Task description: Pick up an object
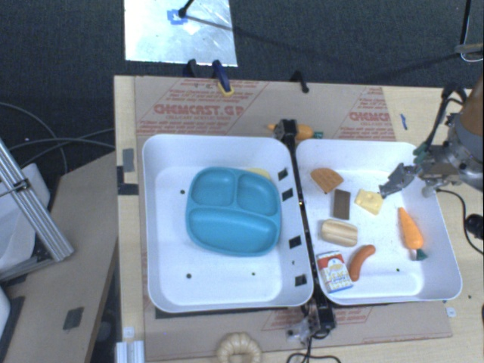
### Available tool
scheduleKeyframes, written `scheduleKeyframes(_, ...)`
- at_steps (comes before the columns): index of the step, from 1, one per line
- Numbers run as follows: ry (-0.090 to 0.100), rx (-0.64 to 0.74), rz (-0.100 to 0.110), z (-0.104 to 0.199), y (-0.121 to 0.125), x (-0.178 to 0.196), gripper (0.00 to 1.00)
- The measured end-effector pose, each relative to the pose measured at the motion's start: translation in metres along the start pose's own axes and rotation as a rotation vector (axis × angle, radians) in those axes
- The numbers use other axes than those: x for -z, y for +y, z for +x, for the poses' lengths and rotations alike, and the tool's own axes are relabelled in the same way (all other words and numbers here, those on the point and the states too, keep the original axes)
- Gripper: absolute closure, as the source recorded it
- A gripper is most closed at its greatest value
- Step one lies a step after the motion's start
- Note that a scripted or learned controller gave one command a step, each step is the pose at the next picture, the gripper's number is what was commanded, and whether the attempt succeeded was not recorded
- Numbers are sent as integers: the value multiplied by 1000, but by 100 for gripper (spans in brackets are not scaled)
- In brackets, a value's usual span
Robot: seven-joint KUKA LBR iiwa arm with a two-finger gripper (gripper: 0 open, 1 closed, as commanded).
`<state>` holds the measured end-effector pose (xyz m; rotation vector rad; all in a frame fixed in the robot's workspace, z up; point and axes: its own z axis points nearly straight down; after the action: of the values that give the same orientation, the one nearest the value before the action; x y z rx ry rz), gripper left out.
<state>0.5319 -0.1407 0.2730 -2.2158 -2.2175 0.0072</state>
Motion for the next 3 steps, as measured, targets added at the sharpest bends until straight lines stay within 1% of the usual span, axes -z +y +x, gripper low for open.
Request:
scheduleKeyframes(1, -2, 2, -9, 0, 2, 5, 0)
scheduleKeyframes(2, -1, 1, -7, 9, 0, -42, 0)
scheduleKeyframes(3, 0, 0, -4, 13, 1, -105, 0)
